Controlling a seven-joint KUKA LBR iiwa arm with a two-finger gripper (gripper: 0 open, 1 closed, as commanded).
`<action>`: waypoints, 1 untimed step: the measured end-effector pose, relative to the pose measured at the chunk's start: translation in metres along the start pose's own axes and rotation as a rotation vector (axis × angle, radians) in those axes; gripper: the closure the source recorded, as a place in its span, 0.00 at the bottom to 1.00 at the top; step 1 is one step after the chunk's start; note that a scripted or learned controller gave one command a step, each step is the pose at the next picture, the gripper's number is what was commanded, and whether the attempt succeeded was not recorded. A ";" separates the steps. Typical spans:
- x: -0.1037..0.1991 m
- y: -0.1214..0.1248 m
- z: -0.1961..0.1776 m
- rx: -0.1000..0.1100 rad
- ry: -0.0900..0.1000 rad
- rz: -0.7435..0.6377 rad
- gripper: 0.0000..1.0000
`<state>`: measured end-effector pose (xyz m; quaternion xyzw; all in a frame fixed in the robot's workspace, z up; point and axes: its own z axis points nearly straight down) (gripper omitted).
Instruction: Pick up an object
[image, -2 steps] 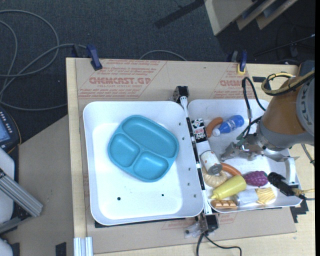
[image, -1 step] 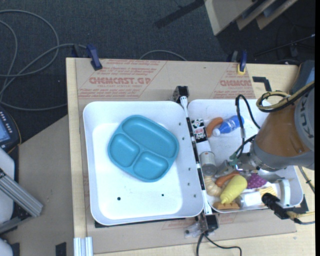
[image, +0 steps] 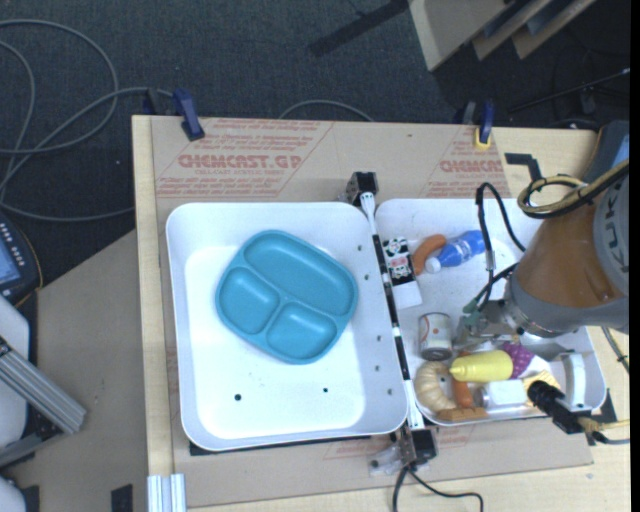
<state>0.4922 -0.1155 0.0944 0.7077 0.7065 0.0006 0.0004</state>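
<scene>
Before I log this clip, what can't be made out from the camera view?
- Gripper: the arm's wrist hides its tip, so a grasp can't be judged.
- Right bin: the arm covers its right side.
- Small can: label too small to read.
- Arm: upper part cut off by the right edge.

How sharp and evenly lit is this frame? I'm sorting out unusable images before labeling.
Camera view: even, soft lighting, only faint shadows inside the left bin; blue divided plate reads crisply; mild glare on the white bin walls; the arm looks slightly soft, and small items in the right bin are cluttered and hard to separate.
</scene>
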 end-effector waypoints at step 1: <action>-0.081 0.076 -0.073 -0.013 -0.010 0.001 1.00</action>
